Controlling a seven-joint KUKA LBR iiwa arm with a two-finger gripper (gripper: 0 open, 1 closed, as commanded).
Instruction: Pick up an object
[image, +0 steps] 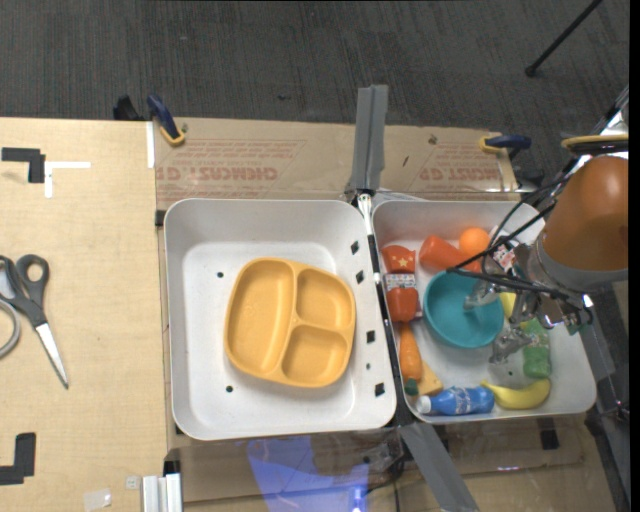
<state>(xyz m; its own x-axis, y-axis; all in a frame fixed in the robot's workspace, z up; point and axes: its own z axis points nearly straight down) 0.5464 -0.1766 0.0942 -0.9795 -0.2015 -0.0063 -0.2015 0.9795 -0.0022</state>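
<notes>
From my screen I saw two shallow white bins side by side on the bench. The left bin (190, 330) held one thing, a yellow plastic plate (290, 322) with three compartments, lying flat near the middle. The right bin (575, 395) was crowded. A teal bowl (458, 310) sat near its centre, round and smooth, open side up. Against the bin's left wall lay a red can (400, 283) and, below it, an orange carrot (410, 354). Along the front edge lay a blue and white bottle (458, 402) on its side, with a yellow banana (522, 394) just to its right. An orange ball (474, 241) and an orange cone-like shape (440, 252) sat at the back, touching the bowl's rim as far as I could judge.

The gripper (517, 325) hung over the right part of that bin, beside the bowl, above a green block (537, 358). The arm's grey and orange body covered much of that corner, and cables crossed the bowl's rim. I could not tell how the pincer stood, nor whether anything sat in it; the metal parts blurred into the clutter beneath.

Scissors (38, 310) lay on the pale wooden board at left, well apart from the bins. Brown cardboard (260, 165) with printed lettering lay behind the bins, clamped at its corners.
</notes>
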